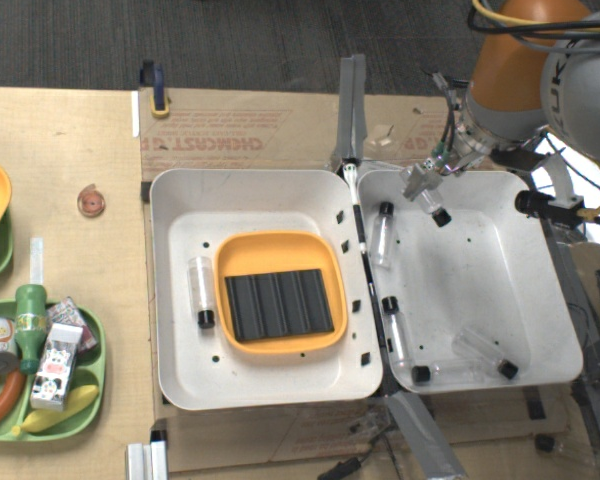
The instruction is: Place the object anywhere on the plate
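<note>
Clear tubes, faint, lie low in the right bin. A black ridged block rests on the orange plate, centre-left. Gripper, upper right: opening cannot be told; a capped tube is at its tip.

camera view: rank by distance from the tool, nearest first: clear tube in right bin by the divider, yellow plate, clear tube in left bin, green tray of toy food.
From the tool, above the right bin's back:
1. Clear tube by the divider, right bin's left edge.
2. Yellow plate, middle of the left bin.
3. Clear tube in left bin, just left of the plate.
4. Green tray, on the bench, far left.
</note>
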Motion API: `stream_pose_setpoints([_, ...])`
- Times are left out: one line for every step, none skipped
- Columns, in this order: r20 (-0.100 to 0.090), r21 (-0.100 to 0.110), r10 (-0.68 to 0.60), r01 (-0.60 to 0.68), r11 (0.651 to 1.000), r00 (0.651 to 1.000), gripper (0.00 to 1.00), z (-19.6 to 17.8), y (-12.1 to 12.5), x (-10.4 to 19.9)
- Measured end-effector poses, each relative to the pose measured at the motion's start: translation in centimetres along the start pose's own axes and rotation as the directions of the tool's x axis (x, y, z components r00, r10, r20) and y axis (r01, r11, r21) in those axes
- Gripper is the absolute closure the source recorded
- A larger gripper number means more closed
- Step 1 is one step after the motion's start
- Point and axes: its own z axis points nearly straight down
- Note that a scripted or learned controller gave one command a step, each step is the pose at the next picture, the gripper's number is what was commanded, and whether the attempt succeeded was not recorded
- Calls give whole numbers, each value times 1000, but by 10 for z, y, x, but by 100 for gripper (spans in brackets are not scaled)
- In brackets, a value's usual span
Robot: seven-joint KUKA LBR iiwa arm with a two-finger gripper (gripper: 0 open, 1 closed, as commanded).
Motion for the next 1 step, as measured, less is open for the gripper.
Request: stream_pose_setpoints([-1,0,-126,126,992,992,100,0,9,18])
